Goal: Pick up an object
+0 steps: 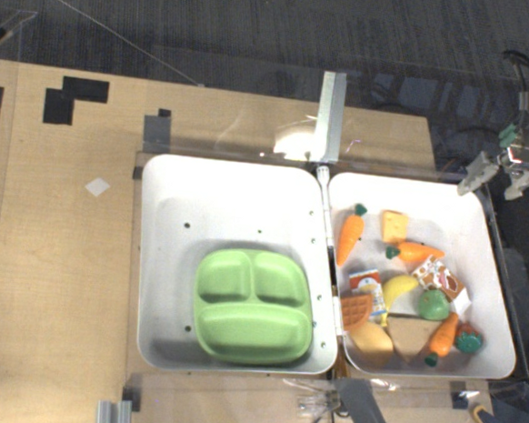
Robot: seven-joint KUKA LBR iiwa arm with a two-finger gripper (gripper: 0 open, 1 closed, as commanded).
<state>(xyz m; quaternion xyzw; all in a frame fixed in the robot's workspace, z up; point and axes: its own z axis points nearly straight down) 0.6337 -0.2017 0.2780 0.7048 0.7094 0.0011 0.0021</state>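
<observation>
The things to choose from lie heaped in the right bin (482, 223): a carrot (349, 236) standing a little apart near the divider, a wedge of cheese (393, 226) just beside it, a second carrot (418, 253) lying across the middle, then a tight cluster of a yellow piece (401, 288), a green ball (434, 305), a small printed packet (439, 277), a waffle-like brown piece (356, 309) and a third carrot (442, 337) toward the near wall. The left bin (170, 189) carries only a green divided tray (253, 306). From where I stand the gripper (503, 175) hangs off the far right corner of the right bin, above the rim and well apart from all the toys; nothing is in its grasp, and its two prongs seem spread. The reach has not begun, I'd say. To do it well, I would go for the lone carrot by the divider or the cheese, since each has free space around it, come straight down with the prongs across the narrow width, and stay off the bin wall and the crowded pile where neighbours would foul the closing.
</observation>
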